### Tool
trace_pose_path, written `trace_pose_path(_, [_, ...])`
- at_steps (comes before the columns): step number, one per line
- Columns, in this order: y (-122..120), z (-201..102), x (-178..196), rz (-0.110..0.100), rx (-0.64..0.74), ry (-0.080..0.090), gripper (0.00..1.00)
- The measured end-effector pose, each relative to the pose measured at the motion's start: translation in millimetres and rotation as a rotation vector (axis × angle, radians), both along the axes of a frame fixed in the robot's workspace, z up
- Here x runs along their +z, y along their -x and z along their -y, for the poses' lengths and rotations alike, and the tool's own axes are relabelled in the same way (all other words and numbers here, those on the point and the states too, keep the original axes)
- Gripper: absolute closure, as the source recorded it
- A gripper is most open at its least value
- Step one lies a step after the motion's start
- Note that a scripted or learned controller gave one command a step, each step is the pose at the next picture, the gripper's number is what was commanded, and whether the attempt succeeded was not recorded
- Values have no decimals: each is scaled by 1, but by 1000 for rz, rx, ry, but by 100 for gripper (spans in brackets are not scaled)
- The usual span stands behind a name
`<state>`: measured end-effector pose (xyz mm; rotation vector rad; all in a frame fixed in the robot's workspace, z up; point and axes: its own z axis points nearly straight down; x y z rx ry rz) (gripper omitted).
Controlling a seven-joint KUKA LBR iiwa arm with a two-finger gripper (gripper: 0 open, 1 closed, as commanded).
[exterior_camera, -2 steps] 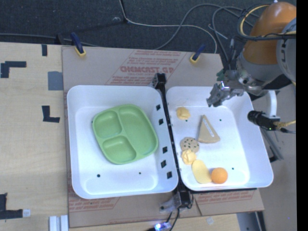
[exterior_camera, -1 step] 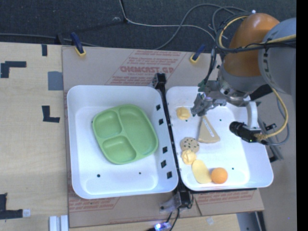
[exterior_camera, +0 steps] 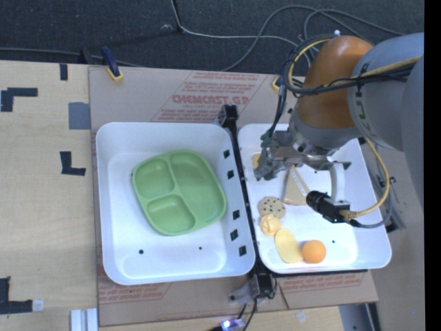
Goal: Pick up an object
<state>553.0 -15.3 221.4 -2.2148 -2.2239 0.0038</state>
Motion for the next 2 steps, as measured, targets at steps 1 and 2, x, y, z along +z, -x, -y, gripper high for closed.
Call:
trace_pose_path(1, [17,-52,-10,0,1,0,100])
trace_pose_path(2, [28,-102,4,3,3,-1,100])
